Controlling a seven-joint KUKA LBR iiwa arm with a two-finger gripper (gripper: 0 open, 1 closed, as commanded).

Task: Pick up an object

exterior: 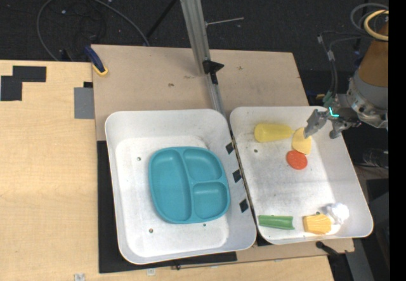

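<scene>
The right bin [330, 175] holds several small items. A yellow piece [273, 132] lies near its far edge, with a pale yellow piece [302, 142] beside it and a red-orange ball [296, 159] just below that. A green stick [276, 222], a yellow-orange block [317, 224] and a white lump [338, 213] lie along the near edge. My gripper [324, 127] hovers over the bin's far right corner, open. One finger [313, 123] is just above the pale yellow piece, and nothing sits between the fingers.
The left bin [127, 146] carries a teal divided plate [189, 183]. A metal post [196, 32] rises behind the gap between the bins. Black clips [236, 175] sit along the seam. Cables hang by the arm at the right.
</scene>
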